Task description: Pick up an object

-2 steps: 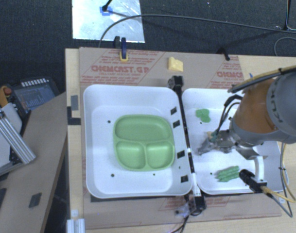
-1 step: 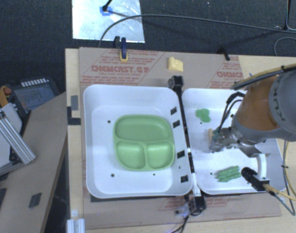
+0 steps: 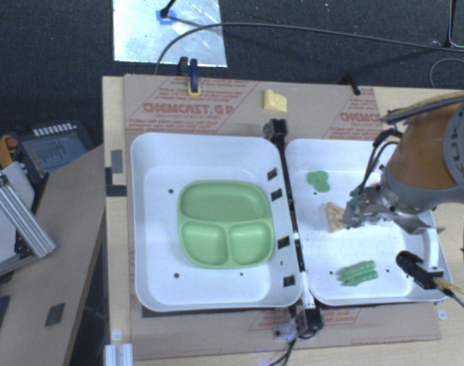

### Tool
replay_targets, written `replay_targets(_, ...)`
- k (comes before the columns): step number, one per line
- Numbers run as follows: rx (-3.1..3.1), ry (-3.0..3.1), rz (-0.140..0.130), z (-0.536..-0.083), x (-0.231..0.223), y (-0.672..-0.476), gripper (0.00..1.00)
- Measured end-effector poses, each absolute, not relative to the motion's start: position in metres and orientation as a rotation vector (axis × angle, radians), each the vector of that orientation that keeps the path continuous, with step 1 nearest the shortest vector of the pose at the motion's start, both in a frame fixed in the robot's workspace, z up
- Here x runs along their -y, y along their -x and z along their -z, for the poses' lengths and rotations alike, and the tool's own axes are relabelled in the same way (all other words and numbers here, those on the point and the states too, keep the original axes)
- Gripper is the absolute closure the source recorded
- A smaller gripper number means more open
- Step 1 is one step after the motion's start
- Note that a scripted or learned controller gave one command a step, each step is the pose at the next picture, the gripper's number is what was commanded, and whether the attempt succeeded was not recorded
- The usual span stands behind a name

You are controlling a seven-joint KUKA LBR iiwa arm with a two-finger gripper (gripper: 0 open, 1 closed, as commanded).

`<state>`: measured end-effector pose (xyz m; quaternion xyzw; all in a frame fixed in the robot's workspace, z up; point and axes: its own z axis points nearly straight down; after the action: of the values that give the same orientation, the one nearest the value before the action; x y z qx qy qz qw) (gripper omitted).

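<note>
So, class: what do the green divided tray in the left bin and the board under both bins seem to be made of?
Green tray: probably moulded plastic, with a smooth, even pale-green surface, rounded compartment ridges and a soft sheen. Board: looks like cardboard or paper-faced sheet, matte tan with red printed lettering and flat straight edges; the view cannot settle which.

The arm (image 3: 437, 158) enters from three o'clock, its orange band wide above the grey wrist, bent downward toward nine o'clock. The end effector (image 3: 354, 213) hangs low at the wrist's tip, pointing down, with dark cables looping above it.
</note>
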<state>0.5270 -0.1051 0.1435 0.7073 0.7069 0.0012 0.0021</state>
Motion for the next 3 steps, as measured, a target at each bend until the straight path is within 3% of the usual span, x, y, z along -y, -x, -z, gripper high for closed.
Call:
replay_targets(2,-2.222,-2.214,-0.005,-0.230,0.109,-0.525,1.00)
replay_targets(3,-2.231,-2.210,-0.005,-0.229,0.061,-0.538,1.00)
